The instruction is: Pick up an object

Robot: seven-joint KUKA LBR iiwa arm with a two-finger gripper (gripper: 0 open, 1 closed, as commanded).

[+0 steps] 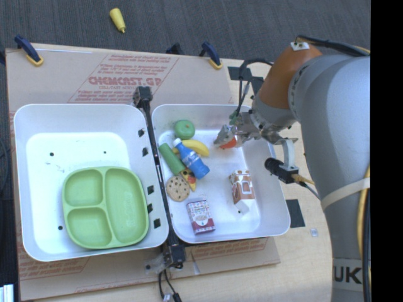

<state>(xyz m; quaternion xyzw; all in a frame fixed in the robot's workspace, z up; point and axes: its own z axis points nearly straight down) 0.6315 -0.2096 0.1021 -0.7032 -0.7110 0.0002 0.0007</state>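
Reaching in from the right, the grey arm with its orange band [283, 74], wrist hanging over the far right part of the right-hand shallow white bin [271, 197]. Sitting in the left-hand white bin [31, 131], a pale green plastic divided tray [105, 206]. Hovering near the right bin's far wall, the two-finger gripper [228, 137] — apparently pinching something small and orange-red [231, 143] at its tip, though too blurred to tell what, or whether truly clamped. Lying lower in that bin, a small brown-and-white carton [242, 186] and a red printed carton [200, 216]: likely light, stiff, best taken across the flat sides. Clustering toward the divider — a blue-and-white bottle [192, 159], a green cylinder [170, 158], a yellow toy banana [196, 146], a round green fruit [184, 129], a speckled cookie disc [178, 188]; probably light, smooth plastic, prone to rolling or slipping.
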